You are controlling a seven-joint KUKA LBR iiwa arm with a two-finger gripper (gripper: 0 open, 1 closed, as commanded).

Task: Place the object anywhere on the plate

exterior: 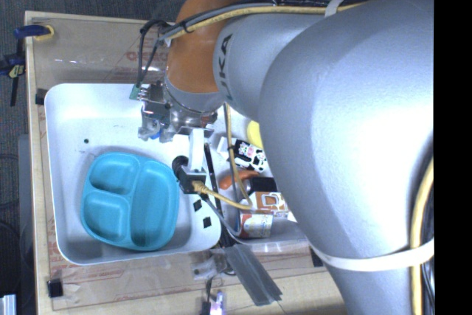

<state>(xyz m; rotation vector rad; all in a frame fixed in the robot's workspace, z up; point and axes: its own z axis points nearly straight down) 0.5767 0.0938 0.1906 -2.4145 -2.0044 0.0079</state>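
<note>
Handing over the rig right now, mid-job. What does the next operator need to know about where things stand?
Gripper: over the left bin, just beyond the blue plate; whether it holds anything is unclear.
Blue plate: lies in the left bin, nothing on it.
Candidates: a black-and-white item and a small box right of the plate, partly under the arm.
Done: no placement. Left: pick an object and set it on the plate.

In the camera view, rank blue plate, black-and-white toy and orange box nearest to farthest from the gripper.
1. Blue plate, just below-left of the gripper, left bin.
2. Black-and-white toy, to its right.
3. Orange box, lower right.
</note>
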